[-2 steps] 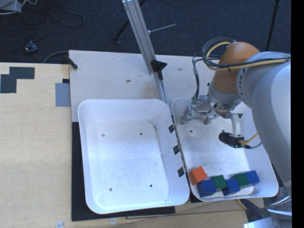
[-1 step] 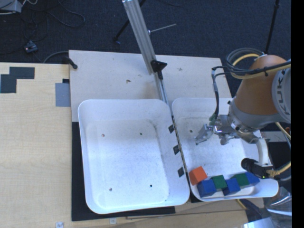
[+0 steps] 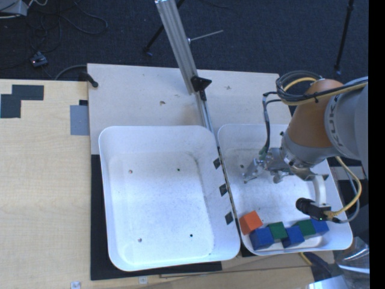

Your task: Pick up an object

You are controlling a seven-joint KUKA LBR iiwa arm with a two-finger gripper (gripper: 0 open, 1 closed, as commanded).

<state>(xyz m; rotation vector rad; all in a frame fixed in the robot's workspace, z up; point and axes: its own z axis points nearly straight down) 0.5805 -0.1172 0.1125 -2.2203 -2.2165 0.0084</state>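
Observation:
Several small blocks lie along the near edge of the right bin [image 3: 236, 138]: an orange block [image 3: 251, 221], a blue block [image 3: 261, 238], a green block [image 3: 277, 230], another blue block [image 3: 294, 236] and a green one [image 3: 305, 227]. My gripper [image 3: 263, 174] hangs over the middle of the right bin, above and behind the blocks and apart from them. Its fingers look spread, with only bare bin floor showing between them. The grey arm with its orange band reaches in from the right.
The left bin [image 3: 107, 161] sits beside the right one, with small black clips on the shared rim [image 3: 221, 188]. A slanted metal rail [image 3: 180, 47] rises behind the bins. A black cable part [image 3: 313, 208] hangs near the right blocks.

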